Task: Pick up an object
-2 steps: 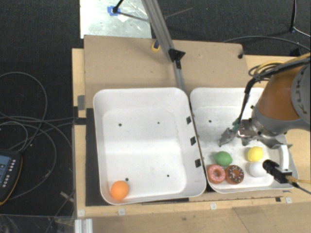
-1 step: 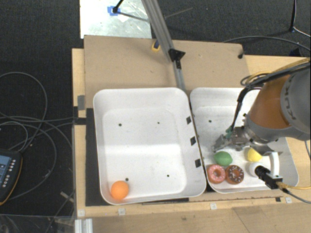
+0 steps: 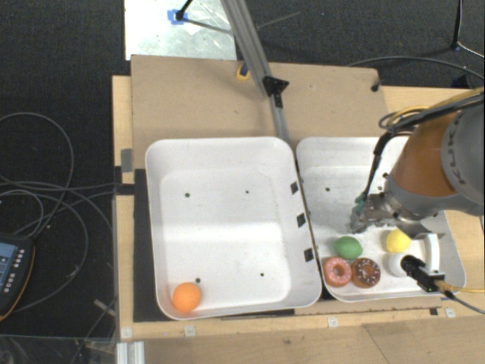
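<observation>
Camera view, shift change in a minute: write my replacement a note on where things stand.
Gripper: low in the right bin, just above the green ball; finger state unclear, nothing seen held.
Right bin also holds: pink donut, brown donut, yellow ball.
Left bin: orange ball at the near left corner.
Done: nothing lifted.
Left: grasp and lift one object.

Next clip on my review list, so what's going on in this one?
A grey arm with an orange band reaches in from the right, and its hand hangs over the right bin, just above a green ball. Nothing can be seen held in it. A pink donut, a brown donut and a yellow ball lie nearby. The left bin holds one orange ball.
</observation>
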